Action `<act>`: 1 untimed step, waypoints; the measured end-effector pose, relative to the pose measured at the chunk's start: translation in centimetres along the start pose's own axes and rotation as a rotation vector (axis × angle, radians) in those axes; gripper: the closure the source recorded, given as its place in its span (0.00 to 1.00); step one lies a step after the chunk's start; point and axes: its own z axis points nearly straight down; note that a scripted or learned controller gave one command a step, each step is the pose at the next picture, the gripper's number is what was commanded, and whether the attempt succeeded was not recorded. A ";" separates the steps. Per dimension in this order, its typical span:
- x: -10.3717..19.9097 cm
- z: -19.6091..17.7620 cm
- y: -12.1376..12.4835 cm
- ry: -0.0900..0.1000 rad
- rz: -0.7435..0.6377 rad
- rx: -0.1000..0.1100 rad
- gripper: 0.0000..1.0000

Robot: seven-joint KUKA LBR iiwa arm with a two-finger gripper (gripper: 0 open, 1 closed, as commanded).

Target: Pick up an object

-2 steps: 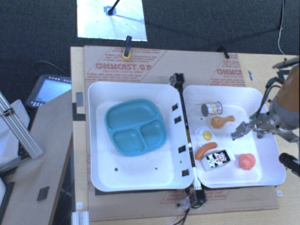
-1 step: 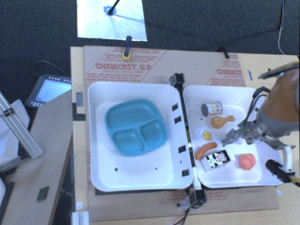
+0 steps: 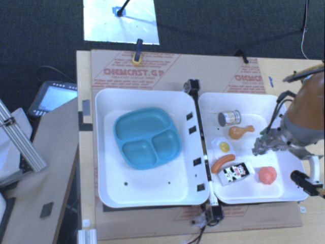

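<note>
Camera view, single frame: we log two white bins side by side on the surface. The left bin (image 3: 109, 187) carries a blue divided plate (image 3: 147, 137). The right bin (image 3: 238, 196) carries the candidate objects: a small can (image 3: 229, 118) at about 11 o'clock of the bin, an orange drumstick-shaped toy (image 3: 239, 131) just below it, a fried-egg toy (image 3: 223, 147), a sausage toy (image 3: 223, 162), a black-and-white patterned carton (image 3: 236, 173) at 6 o'clock, and a pink-red lump (image 3: 267, 175) at about 5 o'clock.

The gripper (image 3: 264, 145) sits low at the 3 o'clock side of the right bin, between the drumstick and the pink lump, apart from both. We cannot tell how it is set; nothing is visibly held.

Judgement: the step in hand is target selection and approach. We would favour the pink lump, since it lies near the gripper with bare bin floor around it. The sausage and carton touch or nearly touch, so a descent there risks nudging two things at once. We advise centring squarely over one object, descending straight, and staying off the bin wall at 3 o'clock. The can may roll if pushed sideways.
</note>
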 end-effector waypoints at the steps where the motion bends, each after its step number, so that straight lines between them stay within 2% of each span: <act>1: 0.7 -5.4 1.0 -0.001 -0.004 -0.004 1.00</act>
